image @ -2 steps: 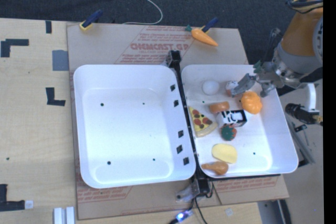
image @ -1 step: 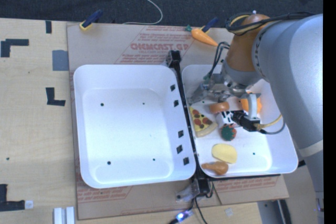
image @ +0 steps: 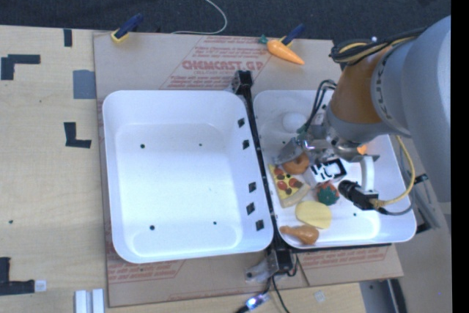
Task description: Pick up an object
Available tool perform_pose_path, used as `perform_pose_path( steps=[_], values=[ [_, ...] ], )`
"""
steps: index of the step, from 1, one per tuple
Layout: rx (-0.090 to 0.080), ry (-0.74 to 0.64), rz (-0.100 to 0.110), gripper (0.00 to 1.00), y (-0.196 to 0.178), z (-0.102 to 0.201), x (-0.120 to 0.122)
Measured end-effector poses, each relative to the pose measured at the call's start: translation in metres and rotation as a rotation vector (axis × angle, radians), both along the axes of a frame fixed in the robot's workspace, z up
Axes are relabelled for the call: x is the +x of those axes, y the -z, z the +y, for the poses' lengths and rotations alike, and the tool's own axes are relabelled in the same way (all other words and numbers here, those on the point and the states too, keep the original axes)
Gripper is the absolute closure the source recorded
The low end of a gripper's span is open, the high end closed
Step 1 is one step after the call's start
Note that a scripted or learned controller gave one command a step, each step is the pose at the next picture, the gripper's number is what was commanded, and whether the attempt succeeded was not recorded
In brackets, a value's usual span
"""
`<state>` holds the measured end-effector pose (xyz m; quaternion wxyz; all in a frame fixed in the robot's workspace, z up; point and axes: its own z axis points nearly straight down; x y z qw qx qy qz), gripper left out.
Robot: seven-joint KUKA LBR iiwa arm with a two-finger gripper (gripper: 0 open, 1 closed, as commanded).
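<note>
- Looking from the near edge: cardboard sheet [image: 220, 66] sits under both bins, its front lip just shows below them, some dark clutter at the bin seam near bottom.
- Left bin [image: 124, 157] has its whole floor open, lots of room to move there.
- Right bin [image: 396, 231] is crowded, I see objects packed along its left and near side, bare floor mostly at its far left corner and near right corner.
- Nearest item: brown-orange piece [image: 302, 234] against the near wall of the right bin.
- Just behind it a pale yellow lump [image: 314, 214], touching or almost touching the brown piece.
- Green-and-red small item [image: 327, 195] just beyond the yellow lump.
- Pizza-slice toy [image: 287, 184], yellow with red dots, lies flat close to the divider between the bins.
- Gripper [image: 302, 150] is low over the right bin, just past the pizza slice; a brown-orange thing sits right at its tip, I cannot tell if the fingers are spread or closed or holding anything.
- Black-and-white tag [image: 328, 170] on the tool, beside the green item.
- White round object [image: 293, 120] further back, hard to make out against the bin floor.
- Arm and yellow cable [image: 399, 194] cover the right half of that bin, blocking the view.
- Farthest: orange carrot toy [image: 284, 52] on the cardboard outside the bins, two blue-yellow clamps [image: 126, 28] at the far edge.
</note>
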<state>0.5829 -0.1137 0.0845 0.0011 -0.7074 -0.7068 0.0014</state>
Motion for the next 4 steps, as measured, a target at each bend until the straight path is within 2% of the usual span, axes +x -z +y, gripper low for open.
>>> perform_pose_path(
  steps=[1, 2, 3, 4],
  values=[
    [-0.005, 0.003, -0.007, 0.0, -0.002, 0.013, -0.041],
    [0.001, -0.012, -0.018, 0.0, -0.107, 0.082, 0.051],
    [0.003, -0.01, -0.005, 0.0, -0.099, 0.151, 0.086],
    [-0.002, -0.005, -0.002, 1.0, -0.109, 0.145, 0.085]
  ],
)
